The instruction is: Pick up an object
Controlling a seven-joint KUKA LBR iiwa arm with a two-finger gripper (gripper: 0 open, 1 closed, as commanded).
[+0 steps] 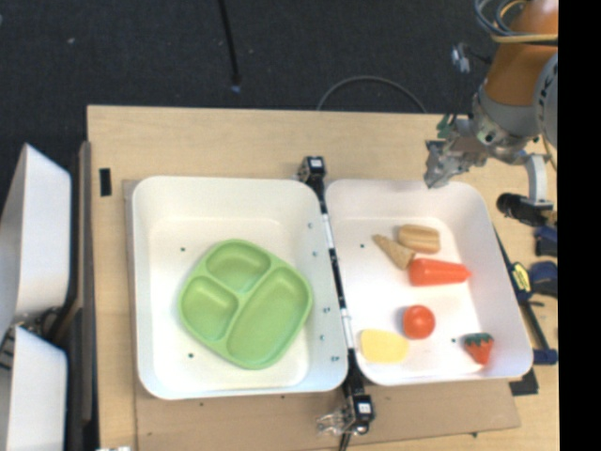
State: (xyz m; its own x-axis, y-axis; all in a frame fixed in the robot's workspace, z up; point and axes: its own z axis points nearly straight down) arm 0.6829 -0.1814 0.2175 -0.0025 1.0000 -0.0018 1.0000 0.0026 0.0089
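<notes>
The hand (441, 169) hangs at the upper right of the frame, over the far rim of the right bin (479, 205); whether it is spread or pressed together I cannot tell. Lower in that bin lie a carrot (438, 272), tomato (419, 321) and strawberry (479, 347).

Illumination is even and moderately bright, diffuse from overhead. The 2 white bins (235, 195) are near overexposure — their walls lose detail. Shadows are soft and short, e.g. under the green tray (246, 303). The floor (141, 36) at 12 o'clock is dark and underexposed. Overall sharpness is low; the gripper (441, 172) at 2 o'clock appears slightly blurred.
</notes>
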